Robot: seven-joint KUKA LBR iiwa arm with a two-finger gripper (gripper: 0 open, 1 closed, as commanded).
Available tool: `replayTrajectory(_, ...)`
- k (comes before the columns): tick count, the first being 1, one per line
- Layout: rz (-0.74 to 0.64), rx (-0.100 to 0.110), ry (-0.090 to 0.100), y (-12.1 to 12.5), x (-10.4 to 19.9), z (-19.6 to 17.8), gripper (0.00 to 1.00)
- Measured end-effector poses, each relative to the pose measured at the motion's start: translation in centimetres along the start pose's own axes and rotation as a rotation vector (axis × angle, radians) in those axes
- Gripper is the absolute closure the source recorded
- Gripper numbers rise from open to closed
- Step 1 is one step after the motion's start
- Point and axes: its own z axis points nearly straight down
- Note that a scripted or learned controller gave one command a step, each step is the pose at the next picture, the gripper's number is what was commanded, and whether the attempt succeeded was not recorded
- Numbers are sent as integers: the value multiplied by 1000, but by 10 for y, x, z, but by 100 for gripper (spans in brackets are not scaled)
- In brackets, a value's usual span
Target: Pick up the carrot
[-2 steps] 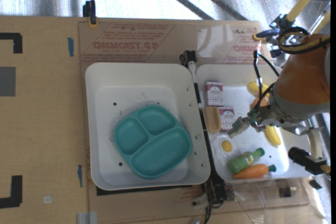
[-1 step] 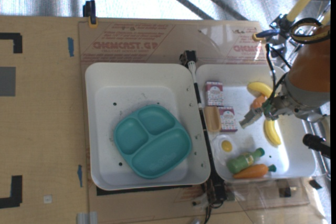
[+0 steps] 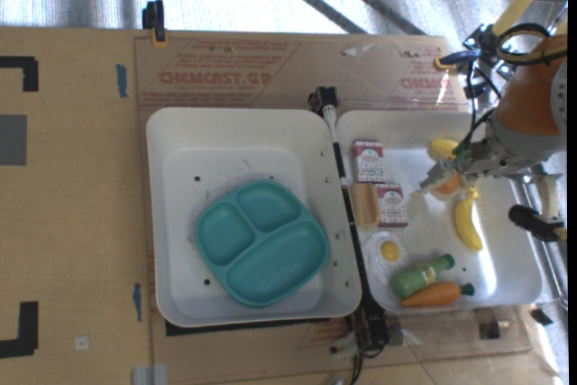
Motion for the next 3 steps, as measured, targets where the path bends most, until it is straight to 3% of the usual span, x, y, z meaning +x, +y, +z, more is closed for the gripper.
replayTrajectory(1, 344, 41, 45, 58, -12, 3, 0)
replayTrajectory(2, 92, 7, -2, -14, -8, -69, 0)
replayTrajectory(3, 486, 3, -3, 23, 33, -6, 0)
